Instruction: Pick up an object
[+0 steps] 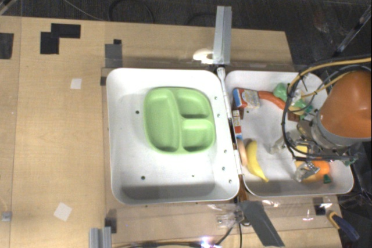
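The yellow, gently curved banana [254, 161] (one end brown) lies in the right bin [264, 186] near its left wall, left of the gripper [302, 151], whose grip I cannot tell.

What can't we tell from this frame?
- Tool: in the camera view the wrist and cable loops cover it, so its state and any grip are unreadable.
- Orange object in the right bin: partly under the arm, identity unclear.
- Carrot top: green end tangled behind the cables.
- Small items along the right bin's left wall, above the banana: too small to identify.
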`<state>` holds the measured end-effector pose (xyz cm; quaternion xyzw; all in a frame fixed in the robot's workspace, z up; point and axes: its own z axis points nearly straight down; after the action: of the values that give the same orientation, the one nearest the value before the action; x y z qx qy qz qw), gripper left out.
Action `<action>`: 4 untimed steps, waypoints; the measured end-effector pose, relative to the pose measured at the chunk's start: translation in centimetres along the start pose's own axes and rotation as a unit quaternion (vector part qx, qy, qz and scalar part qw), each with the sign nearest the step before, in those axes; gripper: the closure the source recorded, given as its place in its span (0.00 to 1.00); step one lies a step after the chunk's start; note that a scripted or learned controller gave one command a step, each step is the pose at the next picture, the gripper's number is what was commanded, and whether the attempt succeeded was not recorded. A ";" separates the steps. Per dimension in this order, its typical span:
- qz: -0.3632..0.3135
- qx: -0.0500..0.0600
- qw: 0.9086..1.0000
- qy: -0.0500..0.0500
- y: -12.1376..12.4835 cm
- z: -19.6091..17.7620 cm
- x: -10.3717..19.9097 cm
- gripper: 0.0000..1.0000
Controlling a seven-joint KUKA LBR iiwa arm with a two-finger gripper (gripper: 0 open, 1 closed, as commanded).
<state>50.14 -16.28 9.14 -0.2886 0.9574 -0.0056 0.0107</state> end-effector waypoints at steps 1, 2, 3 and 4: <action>-0.042 0.001 0.999 0.001 1.8 -0.1 -1.2 0.00; -0.030 -0.002 1.000 0.001 1.6 0.0 -1.1 0.00; -0.115 -0.002 0.993 0.000 -0.9 0.0 0.7 0.00; -0.097 -0.002 0.995 0.002 -3.7 0.0 2.2 0.00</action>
<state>50.32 -20.60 9.15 -0.3800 0.9249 -0.0055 0.0076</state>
